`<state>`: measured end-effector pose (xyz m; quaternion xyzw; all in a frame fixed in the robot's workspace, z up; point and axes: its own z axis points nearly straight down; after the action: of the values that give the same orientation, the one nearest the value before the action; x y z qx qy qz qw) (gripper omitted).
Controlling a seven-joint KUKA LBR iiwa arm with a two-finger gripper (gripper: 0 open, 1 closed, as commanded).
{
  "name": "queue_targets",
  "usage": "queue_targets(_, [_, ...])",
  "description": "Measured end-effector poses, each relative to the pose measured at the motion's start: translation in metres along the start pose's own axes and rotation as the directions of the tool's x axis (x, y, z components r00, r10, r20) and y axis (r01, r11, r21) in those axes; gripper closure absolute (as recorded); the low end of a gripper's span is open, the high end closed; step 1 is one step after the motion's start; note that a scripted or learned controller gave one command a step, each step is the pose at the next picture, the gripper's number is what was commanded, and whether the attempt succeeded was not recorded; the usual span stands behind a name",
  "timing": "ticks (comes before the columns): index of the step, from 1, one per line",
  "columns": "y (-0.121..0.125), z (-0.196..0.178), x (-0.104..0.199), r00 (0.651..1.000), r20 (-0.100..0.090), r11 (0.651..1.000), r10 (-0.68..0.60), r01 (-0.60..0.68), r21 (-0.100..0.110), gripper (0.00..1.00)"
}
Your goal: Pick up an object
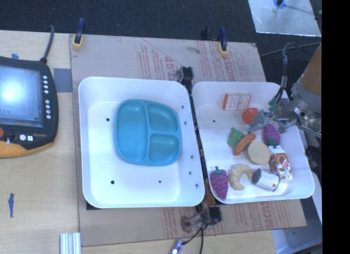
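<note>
The right white bin (210,92) holds several toy foods: an orange box (236,101), a red tomato (249,114), a green vegetable (234,136), a carrot (244,143), purple grapes (271,135), a tan round disc (258,153), a small carton (280,165), a croissant (238,175), a can (266,181) and a second purple bunch (219,184). My gripper (266,118) reaches in from the right and hovers low over the bin's right side, between the tomato and the purple grapes. I see nothing held in it.
The left white bin (95,182) carries a blue divided plate (147,133). A control pendant with a lit screen (23,102) lies on the bench at far left. Both bins rest on cardboard (136,56) fixed by clamps (222,39).
</note>
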<state>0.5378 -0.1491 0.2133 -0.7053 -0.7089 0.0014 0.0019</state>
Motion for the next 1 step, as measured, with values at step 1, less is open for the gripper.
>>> queue_targets(1, [0.0525, 0.1082, -0.0084, 1.000, 0.001, 1.000, -0.002, 0.002, 0.003, 0.00])
